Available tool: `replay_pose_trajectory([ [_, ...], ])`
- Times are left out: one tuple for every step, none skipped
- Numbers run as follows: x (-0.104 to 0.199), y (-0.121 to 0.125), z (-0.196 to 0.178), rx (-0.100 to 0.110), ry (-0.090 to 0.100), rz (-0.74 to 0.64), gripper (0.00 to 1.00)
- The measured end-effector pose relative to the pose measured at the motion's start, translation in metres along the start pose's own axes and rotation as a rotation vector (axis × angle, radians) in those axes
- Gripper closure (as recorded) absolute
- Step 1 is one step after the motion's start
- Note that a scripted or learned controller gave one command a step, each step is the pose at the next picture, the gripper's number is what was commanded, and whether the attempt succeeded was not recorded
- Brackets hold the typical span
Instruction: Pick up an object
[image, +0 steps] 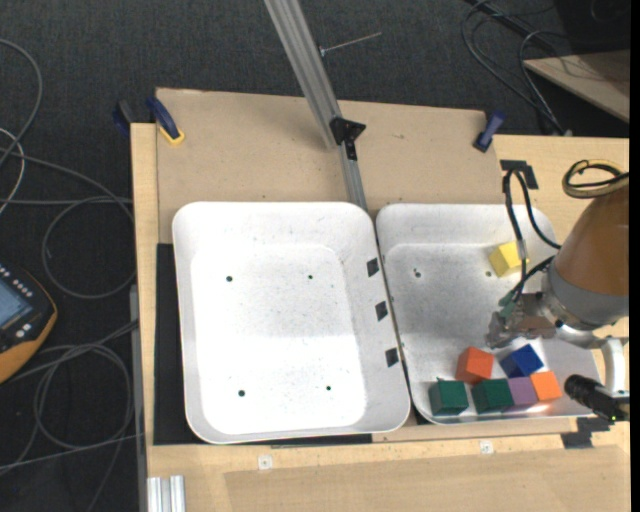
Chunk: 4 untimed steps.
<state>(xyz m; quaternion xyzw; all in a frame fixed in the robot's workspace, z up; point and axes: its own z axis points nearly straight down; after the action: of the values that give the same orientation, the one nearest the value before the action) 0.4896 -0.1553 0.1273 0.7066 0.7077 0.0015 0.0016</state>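
Several small blocks lie in the right bin (437, 216). A yellow block (506, 258) sits alone near its far right side. Clustered at the near right corner are a red-orange block (476, 363), a blue block (522, 359), an orange block (546, 384), a purple block (523, 393) and two dark green blocks (450, 397) (492, 396). My gripper (508, 325) hangs low over the right side of this bin, just above and behind the red-orange and blue blocks, between them and the yellow block. I see nothing held in it.
The left bin (270, 320) lies beside the right one, with a shared ridge between them. A slanted metal pole (318, 85) rises behind the bins. Blue clamps (166, 122) (489, 131) grip the bench's far edge. Cables trail on the floor at left.
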Motion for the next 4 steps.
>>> replay_pose_trajectory([
  [-0.001,-0.003,-0.044,-0.001,-0.001,0.0,1.0],
  [-0.006,-0.005,-0.089,-0.002,-0.002,0.0,1.0],
  [-0.006,-0.003,-0.143,-0.004,-0.002,0.0,1.0],
  [0.052,-0.003,-0.129,0.006,0.004,-0.005,1.0],
])
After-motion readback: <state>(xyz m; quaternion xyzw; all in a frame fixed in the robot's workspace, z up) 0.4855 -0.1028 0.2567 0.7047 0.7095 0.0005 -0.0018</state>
